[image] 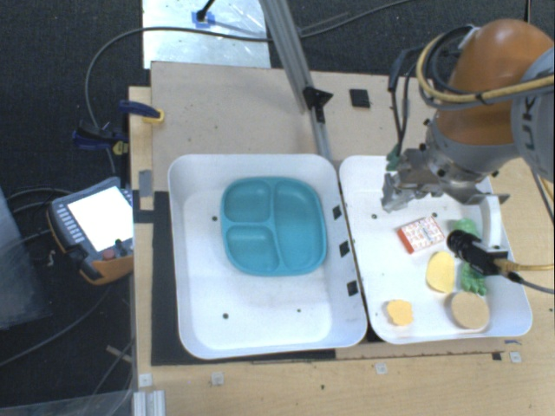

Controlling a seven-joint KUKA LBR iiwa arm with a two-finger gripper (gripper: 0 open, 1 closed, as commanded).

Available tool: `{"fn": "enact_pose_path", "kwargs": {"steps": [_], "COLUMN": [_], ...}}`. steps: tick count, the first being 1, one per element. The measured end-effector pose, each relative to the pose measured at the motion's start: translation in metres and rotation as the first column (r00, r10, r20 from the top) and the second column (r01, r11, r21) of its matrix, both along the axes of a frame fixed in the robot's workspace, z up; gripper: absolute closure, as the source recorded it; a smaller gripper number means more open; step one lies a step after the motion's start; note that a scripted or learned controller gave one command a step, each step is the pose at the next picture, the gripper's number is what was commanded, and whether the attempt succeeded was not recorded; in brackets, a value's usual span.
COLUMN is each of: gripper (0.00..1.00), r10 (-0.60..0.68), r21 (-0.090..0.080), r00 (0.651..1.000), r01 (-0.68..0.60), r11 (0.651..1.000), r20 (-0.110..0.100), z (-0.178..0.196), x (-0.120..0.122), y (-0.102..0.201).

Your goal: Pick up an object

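As the pincer point(393, 199) is held low over the far corner of the bin on the arm's side point(364, 258), its opening cannot be made out from this angle, and no object is seen in its grasp. A red-and-white packet point(421, 234) is found nearest to it, lying flat just beside the pincer, toward the near edge and a little to the arm's side, apart from it. Further off in the same direction a yellow piece point(440, 273) is seen, with a partly hidden green item point(474, 280) close against it and a tan round object point(469, 310) beyond. A small orange-yellow lump point(399, 312) is placed straight toward the near edge, well apart from the pincer. In the other bin point(195, 319), well apart on the pincer's opposite side, a teal divided plate point(273, 226) is set
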State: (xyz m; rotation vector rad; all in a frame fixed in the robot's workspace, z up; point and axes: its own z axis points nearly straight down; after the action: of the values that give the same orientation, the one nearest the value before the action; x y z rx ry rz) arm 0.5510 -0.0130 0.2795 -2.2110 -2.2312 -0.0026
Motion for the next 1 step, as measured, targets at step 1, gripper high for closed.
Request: {"fn": "enact_pose_path", "kwargs": {"steps": [1], "gripper": [1.0], "r10": [0.002], "r21": [0.001], "r00": [1.0], "r01": [-0.002], "r11": [1.0], "r20": [-0.001], "z": [-0.025], "x": [-0.0051], "y": [0.0572]}}
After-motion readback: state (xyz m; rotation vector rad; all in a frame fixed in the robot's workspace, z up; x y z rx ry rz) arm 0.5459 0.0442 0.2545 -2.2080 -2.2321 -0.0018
